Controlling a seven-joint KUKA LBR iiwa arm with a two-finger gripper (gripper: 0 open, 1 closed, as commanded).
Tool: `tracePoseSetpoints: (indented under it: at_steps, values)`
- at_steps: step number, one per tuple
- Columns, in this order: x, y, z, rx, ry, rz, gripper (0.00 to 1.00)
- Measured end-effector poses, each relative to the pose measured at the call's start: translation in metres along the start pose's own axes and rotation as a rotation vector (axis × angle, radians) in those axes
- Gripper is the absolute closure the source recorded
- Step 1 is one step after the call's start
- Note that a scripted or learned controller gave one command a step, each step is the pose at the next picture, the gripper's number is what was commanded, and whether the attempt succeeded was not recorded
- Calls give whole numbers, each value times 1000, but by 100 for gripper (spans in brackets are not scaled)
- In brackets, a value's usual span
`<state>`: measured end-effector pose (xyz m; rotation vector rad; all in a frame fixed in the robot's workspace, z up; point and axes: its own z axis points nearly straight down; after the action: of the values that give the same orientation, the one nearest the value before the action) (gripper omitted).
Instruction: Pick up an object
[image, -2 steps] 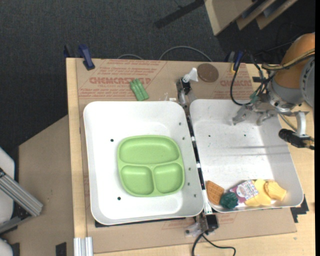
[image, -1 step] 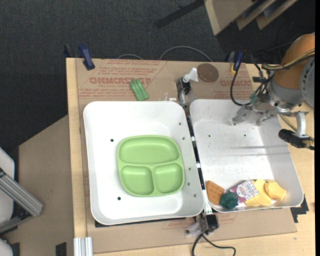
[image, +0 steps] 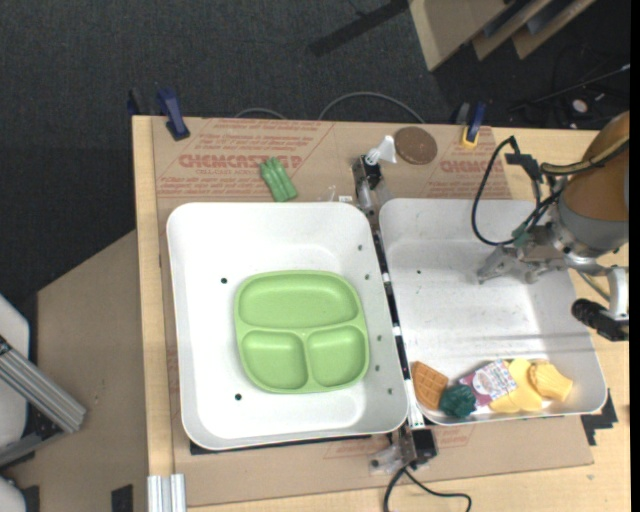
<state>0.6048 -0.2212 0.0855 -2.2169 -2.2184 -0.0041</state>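
Grey jaws (image: 497, 268) hover spread above the right bin (image: 450, 310).

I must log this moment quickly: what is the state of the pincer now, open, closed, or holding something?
Pincer: it hangs above the right bin; open or closed cannot be told, and nothing is seen between its tips.

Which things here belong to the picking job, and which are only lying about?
For the job:
pincer
right white bin
orange waffle-shaped toy
dark green toy
pink-and-white packet
yellow toys

Lying about:
green divided plate
left white bin
green clip
brown round disc
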Motion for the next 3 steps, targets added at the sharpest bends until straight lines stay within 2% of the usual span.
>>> tracePoseSetpoints:
  at_steps: [1,2,3]
  values:
    - [3,61,2,19,10,-1,0]
    - [0,62,-10,0,-3,-1,100]
    - [12,45,-80,-9,-8,0,100]
